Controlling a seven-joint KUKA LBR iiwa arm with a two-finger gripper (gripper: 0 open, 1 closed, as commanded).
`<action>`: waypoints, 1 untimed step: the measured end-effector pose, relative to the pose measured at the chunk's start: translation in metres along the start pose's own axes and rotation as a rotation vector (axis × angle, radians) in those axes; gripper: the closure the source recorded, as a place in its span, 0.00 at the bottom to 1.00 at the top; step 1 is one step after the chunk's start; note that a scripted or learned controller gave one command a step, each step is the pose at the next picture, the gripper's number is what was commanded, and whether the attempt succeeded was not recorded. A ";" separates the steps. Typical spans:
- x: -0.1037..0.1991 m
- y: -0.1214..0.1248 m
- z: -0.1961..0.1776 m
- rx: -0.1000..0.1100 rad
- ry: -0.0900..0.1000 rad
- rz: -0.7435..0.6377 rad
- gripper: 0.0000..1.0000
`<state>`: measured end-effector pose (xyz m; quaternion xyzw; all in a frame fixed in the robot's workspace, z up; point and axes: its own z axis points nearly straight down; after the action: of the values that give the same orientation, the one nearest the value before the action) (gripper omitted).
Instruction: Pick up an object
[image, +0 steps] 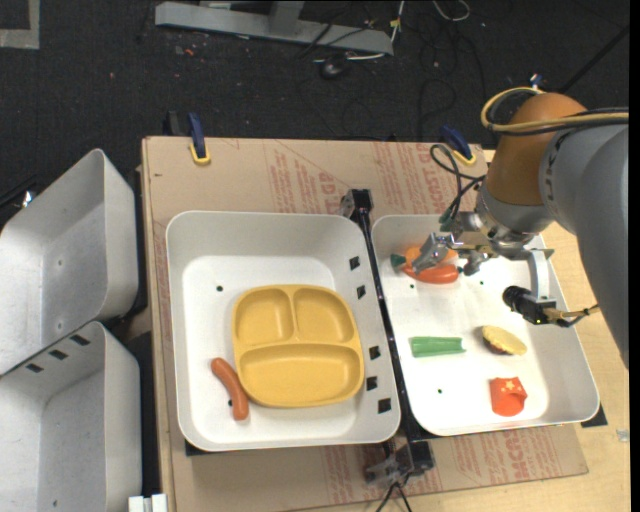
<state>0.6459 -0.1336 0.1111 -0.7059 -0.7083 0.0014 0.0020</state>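
On cardboard-topped bench (300, 165), two white bins (190, 300); dark floor (100, 90)

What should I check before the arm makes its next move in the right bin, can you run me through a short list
1. Gripper placed over a target: ok, it sits at the orange and green toy piece in the far left corner of the right white bin.
2. Piece seen between the fingers: cannot tell, the gripper body covers part of it.
3. Lift path clear: not ok, the black divider and bin wall are close beside the piece.
4. Other targets free: ok, the green flat bar, yellow oval piece and red chunky piece lie apart from each other.
5. Left bin untouched: ok, the yellow divided plate and orange sausage lie there.
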 end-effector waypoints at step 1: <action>0.000 0.001 0.018 -0.005 0.000 0.001 0.00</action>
<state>0.6467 -0.1332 0.0932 -0.7063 -0.7079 -0.0005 0.0002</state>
